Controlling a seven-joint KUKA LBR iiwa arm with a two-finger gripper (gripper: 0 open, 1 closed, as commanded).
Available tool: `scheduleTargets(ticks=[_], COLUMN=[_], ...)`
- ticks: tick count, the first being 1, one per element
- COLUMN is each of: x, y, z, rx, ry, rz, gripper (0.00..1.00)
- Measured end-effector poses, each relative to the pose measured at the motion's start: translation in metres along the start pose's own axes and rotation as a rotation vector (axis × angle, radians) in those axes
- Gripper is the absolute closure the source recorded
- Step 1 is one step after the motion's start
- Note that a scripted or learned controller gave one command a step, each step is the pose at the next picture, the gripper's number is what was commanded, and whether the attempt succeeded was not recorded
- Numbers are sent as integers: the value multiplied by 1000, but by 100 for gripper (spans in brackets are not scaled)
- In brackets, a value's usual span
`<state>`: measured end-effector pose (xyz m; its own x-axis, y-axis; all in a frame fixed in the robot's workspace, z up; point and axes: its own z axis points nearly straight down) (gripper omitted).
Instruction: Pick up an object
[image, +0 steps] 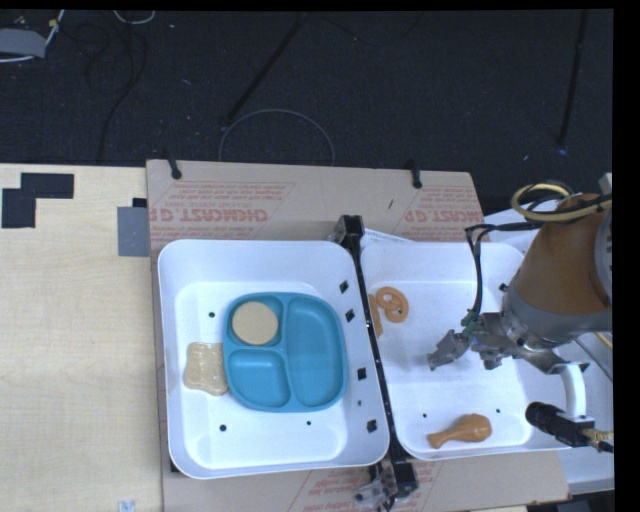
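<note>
In the right bin (420, 270), a brown pretzel (389, 304) lies near the upper left corner. A tan drumstick (461, 431) lies near the front wall. My gripper (447, 352) hangs over the middle of this bin, between the two and touching neither. It points down and to the left, the pretzel up-left of it, the drumstick below it. Nothing shows in its grasp.
The left bin (190, 280) holds a blue divided plate (300, 350) with a round tan biscuit (254, 322) in its upper left compartment. A pale slice (205, 368) lies beside the plate's left edge. A black divider (365, 340) separates the bins.
</note>
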<state>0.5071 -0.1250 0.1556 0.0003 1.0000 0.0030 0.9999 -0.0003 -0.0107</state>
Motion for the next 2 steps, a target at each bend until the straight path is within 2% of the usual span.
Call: scheduleTargets(ticks=[1,2], x=[0,-2], y=[-1,0], z=[43,31], rx=[-3,-5], ry=[0,-1], rz=[0,7], gripper=[0,100])
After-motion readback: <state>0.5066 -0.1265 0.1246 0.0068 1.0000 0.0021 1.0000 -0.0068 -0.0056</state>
